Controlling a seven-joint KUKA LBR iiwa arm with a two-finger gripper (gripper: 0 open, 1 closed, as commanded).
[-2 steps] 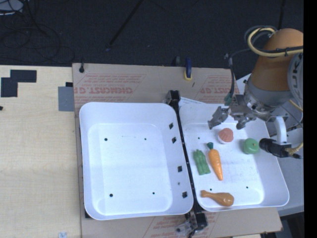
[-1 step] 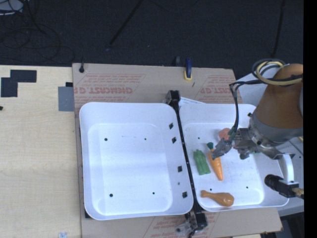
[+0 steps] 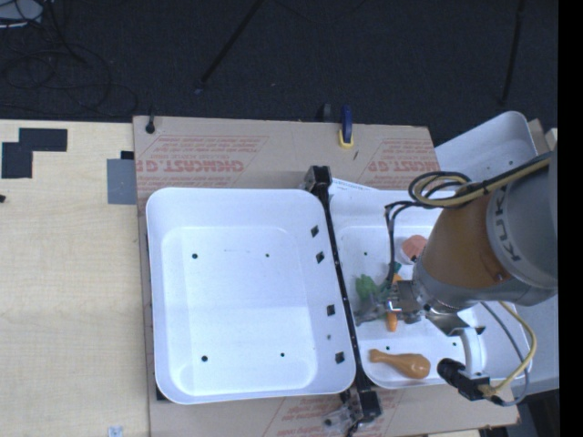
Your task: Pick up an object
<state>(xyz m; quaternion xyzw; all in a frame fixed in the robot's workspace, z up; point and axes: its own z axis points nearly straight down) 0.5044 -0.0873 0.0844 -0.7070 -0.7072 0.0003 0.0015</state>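
My gripper (image 3: 381,309) is low in the right bin (image 3: 351,244), near its left wall, under the grey arm with its orange band (image 3: 460,244). A green object (image 3: 366,287) lies just up and left of the gripper, touching or nearly touching it. A small orange piece (image 3: 392,319) shows right beside the gripper. A tan, gourd-shaped object (image 3: 402,362) lies at the bin's front edge, apart from the gripper. A pink object (image 3: 414,244) peeks out behind the arm. The arm hides much of this bin.
The left bin (image 3: 164,271) stands beside the right one, with a black divider rail (image 3: 332,280) between them. Cables (image 3: 437,188) loop above the wrist. A black part (image 3: 455,376) sticks out near the bin's front right corner.
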